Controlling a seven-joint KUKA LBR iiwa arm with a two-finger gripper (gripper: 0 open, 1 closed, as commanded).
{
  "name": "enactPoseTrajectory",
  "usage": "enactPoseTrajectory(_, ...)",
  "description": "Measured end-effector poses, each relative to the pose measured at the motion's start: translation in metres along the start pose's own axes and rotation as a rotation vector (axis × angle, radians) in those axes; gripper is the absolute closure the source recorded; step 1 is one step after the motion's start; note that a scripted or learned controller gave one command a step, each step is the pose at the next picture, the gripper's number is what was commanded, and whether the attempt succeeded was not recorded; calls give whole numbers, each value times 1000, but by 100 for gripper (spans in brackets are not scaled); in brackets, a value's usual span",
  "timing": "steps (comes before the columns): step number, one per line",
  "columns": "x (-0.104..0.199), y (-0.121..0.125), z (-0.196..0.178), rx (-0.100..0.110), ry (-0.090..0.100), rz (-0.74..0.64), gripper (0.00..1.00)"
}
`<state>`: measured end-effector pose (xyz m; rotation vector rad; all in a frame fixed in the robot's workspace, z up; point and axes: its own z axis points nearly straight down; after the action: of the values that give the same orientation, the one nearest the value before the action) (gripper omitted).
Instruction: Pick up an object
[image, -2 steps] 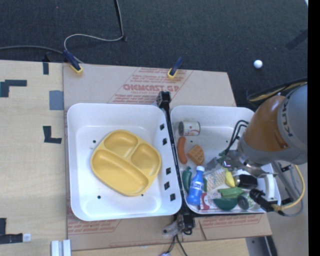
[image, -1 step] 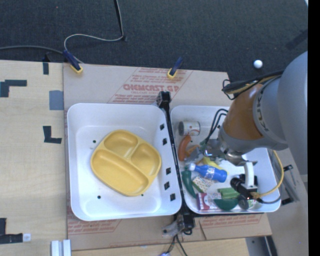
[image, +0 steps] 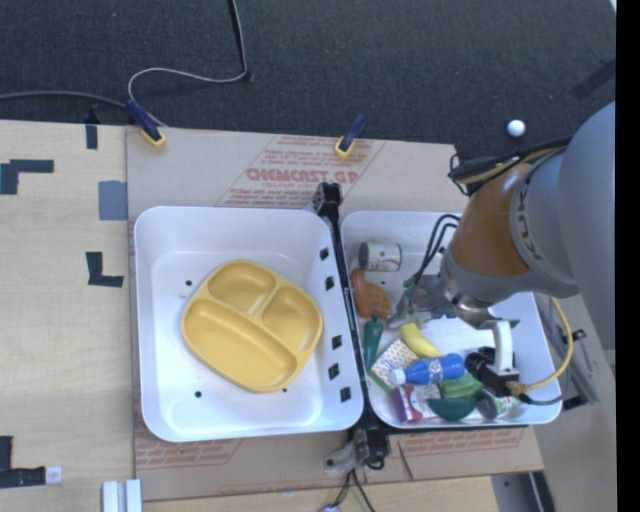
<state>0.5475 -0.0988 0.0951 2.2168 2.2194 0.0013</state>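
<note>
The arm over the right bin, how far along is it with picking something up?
Done: the arm has reached into the right bin, its end effector low over the pile, just above the banana. In hand: nothing visibly; whether it grips anything cannot be told from this view. Left: the grasp and lift. The bottle and can lie in the bin, and the yellow tray sits in the left bin.

light: bright, even | shadows: soft | glare: white bins (image: 160, 300) | focus: slightly soft

We noted a yellow divided plate (image: 252, 324) lying in the left bin (image: 160, 400). The tool (image: 415, 305) hung low in the right bin (image: 545, 415), just above a banana (image: 420, 341), near a blue-capped bottle (image: 428, 371).
</note>
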Motion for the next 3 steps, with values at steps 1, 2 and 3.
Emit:
enactPoseTrajectory(1, 33, -63, -90, 4, 4, -1, 100)
enactPoseTrajectory(2, 116, -58, -108, 6, 3, -2, 100)
enactPoseTrajectory(3, 109, -63, -171, 4, 2, 0, 100)
